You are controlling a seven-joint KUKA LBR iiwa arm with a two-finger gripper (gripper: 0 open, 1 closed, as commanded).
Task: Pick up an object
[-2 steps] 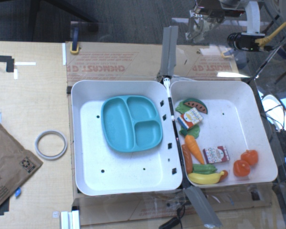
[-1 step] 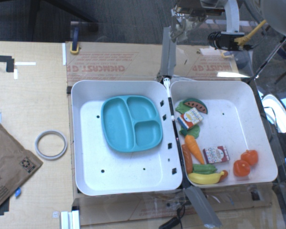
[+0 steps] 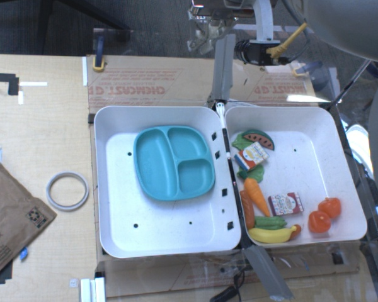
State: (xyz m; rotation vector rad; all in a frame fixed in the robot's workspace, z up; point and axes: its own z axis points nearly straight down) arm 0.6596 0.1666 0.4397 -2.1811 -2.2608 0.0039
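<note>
Noting the gripper (image 3: 209, 24) hanging beyond the far rims of both bins, above the cardboard sheet (image 3: 151, 83); being unable to tell whether open or closed (mechanism too cluttered at that spot), and seeing nothing held.

Edges and room:
- Recording the left bin (image 3: 102, 168) lying nearer the camera than the gripper and a little to its left, holding a teal divided plate (image 3: 174, 162) with bare white floor all round it.
- Recording the right bin (image 3: 340, 145) lying nearer the camera and to the gripper's right, its inner wall touching the left bin's along the shared rim almost straight below the gripper.
- Finding open floor along the right bin's far wall and through its middle right; finding crowding along the shared rim and the near wall.

Task items, all in the right bin, all well apart from the gripper:
- Logging a watermelon slice (image 3: 259, 138) closest to the gripper, lying against a green leaf (image 3: 240, 143), with a small carton (image 3: 252, 155) just beside them.
- Logging a carrot (image 3: 258, 195) farther off, touching a sausage (image 3: 246, 210) at the shared rim.
- Logging a red-and-white box (image 3: 285, 204) beside the carrot, a green pod (image 3: 269, 221) and a banana (image 3: 274, 234) at the near wall.
- Logging two red tomatoes (image 3: 320, 221) farthest to the right, touching each other.

Outside the bins: noting a tape ring (image 3: 67, 189) and a brown box (image 3: 12, 219) on the bench, far to the gripper's left.
</note>
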